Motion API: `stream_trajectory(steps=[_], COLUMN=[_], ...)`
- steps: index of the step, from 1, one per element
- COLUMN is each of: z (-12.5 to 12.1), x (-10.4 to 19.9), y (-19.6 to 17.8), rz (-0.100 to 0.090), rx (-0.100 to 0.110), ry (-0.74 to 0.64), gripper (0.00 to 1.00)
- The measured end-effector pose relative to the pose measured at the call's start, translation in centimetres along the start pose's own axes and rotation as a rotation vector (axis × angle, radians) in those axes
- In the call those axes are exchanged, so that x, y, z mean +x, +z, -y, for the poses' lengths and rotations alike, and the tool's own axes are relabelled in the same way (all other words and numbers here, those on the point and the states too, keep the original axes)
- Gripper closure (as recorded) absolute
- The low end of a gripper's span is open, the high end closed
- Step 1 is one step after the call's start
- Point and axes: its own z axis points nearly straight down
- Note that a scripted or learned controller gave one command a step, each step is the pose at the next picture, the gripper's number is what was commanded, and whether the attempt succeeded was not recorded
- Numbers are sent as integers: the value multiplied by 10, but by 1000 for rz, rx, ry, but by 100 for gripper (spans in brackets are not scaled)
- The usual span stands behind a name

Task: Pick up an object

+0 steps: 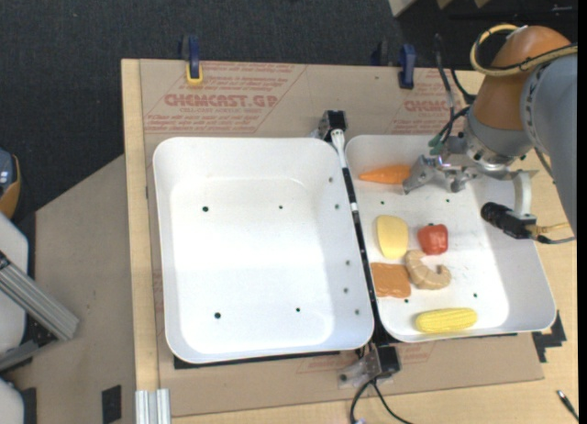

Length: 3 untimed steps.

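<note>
The big left bin (248, 248) sits on the bench. In the right bin (523, 303), an orange carrot (385, 174) lies near the far left corner. Lower down come a pale yellow piece (392, 236) – just beside it a red tomato (434, 239). Near the front edge lie an orange slab (391, 280), a tan curled piece (428, 273) and yellow corn (446, 320). The gripper (438, 172) hangs at the bin's far edge, just right of the carrot – I cannot tell if it is spread or pressed together.
</note>
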Motion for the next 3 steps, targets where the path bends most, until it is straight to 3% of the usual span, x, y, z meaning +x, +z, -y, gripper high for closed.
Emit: stream_trajectory(steps=[1, 2, 3], z=[59, 55, 48], x=[6, 5, -8], y=[0, -10, 1], rz=[-3, 0, 1], rx=[-1, -8, -8], ry=[10, 8, 8], gripper=[0, 100, 100])
